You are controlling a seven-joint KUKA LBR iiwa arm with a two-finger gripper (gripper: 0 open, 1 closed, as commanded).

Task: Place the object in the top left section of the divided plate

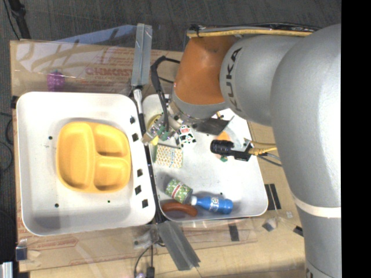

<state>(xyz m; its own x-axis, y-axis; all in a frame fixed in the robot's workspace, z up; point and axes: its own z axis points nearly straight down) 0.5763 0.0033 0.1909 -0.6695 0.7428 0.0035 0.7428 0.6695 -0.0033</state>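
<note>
One arm [278, 74] reaches in from the right, wrist turned down over the far end of the right bin [246, 181]. Its gripper [167, 130] sits low by that bin's left wall; clenched or released, cannot tell. Just beside it lies a checkered pad [168, 155]. Along the near wall are a green can [178, 190], a blue bottle [212, 203] and a brown piece [178, 209]. Which of them is the task's object cannot be told. The yellow divided plate [93, 155] lies in the left bin [35, 204].

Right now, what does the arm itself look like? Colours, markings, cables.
Arm: fat, rounded grey links, smooth shell. Orange band above the wrist. Black KUKA lettering on the grey beside it. A paler ring circles the lower link. A thin black cable loops beside the band.
</note>
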